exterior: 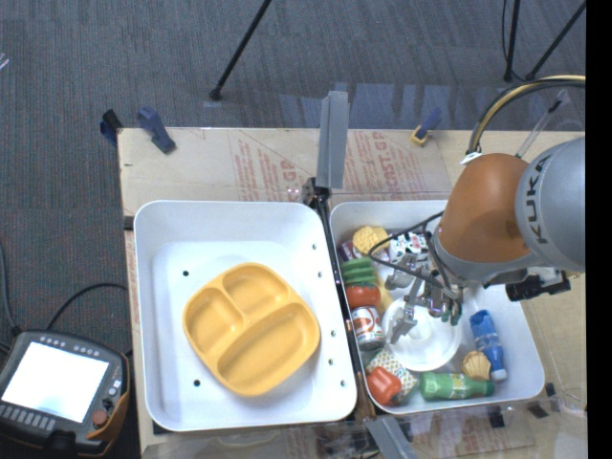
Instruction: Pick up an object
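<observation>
Orange-banded arm (pixel 483 220) poises its tool (pixel 421 316) over a white plate (pixel 427 349).

tray (pixel 251 339) yellow | bins (pixel 163 256) white | bottle (pixel 487 344) blue | bottle (pixel 455 385) green

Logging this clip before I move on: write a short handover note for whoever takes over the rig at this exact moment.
Tool: low in the right bin, over the white plate; I cannot tell if it is open or shut, and nothing is visibly held.
Right bin items: soda can, green bottle, blue bottle, red and green pieces along its left wall.
Left bin: yellow divided tray.
Done: no pick confirmed.
Left: grasp one object and lift it.
</observation>
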Action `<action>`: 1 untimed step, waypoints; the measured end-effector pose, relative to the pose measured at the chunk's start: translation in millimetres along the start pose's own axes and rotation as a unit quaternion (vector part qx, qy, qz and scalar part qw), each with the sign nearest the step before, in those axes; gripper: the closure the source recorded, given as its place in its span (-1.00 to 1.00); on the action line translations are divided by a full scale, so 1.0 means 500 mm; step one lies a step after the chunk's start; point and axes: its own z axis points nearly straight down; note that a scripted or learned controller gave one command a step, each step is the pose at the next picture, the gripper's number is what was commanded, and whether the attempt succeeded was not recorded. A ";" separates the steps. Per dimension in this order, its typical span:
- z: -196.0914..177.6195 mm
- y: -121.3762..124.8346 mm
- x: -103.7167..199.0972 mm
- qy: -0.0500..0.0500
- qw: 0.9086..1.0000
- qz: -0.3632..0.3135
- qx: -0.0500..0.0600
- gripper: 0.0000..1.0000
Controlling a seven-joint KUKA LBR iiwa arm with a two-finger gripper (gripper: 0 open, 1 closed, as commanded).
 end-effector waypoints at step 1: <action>0.001 -0.024 -0.093 0.001 0.991 0.134 -0.002 -1.00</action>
